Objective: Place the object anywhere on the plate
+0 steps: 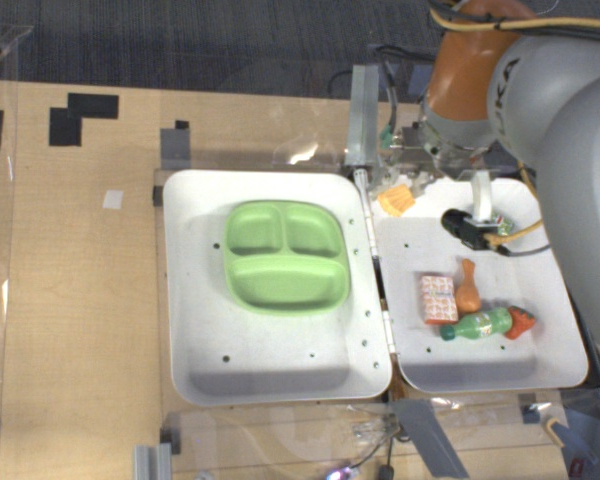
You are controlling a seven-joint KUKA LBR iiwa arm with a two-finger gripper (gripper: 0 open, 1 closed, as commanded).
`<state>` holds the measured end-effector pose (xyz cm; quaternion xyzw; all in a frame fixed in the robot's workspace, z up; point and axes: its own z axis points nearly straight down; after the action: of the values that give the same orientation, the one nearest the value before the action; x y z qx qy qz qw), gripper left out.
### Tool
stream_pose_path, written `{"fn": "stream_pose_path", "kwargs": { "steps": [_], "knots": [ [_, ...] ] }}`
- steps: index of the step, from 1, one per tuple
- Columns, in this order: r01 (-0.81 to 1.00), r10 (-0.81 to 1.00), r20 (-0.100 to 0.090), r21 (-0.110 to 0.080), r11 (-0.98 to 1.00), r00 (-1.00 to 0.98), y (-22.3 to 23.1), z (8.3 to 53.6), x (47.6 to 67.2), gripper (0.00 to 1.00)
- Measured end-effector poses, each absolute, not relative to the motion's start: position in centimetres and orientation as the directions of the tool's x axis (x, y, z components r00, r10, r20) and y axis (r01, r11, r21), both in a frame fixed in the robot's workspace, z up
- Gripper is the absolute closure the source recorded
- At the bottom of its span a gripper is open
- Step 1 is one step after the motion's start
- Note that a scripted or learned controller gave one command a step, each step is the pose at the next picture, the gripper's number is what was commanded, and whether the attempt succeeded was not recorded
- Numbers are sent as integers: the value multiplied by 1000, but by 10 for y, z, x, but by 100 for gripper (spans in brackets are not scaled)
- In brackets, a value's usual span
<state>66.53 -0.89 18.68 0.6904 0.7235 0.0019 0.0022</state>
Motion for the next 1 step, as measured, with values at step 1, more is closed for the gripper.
{"fn": "stream_pose_path", "kwargs": {
  "steps": [1],
  "knots": [
    [996,996,1,5,84,-84,48,197,620,100]
  ]
}}
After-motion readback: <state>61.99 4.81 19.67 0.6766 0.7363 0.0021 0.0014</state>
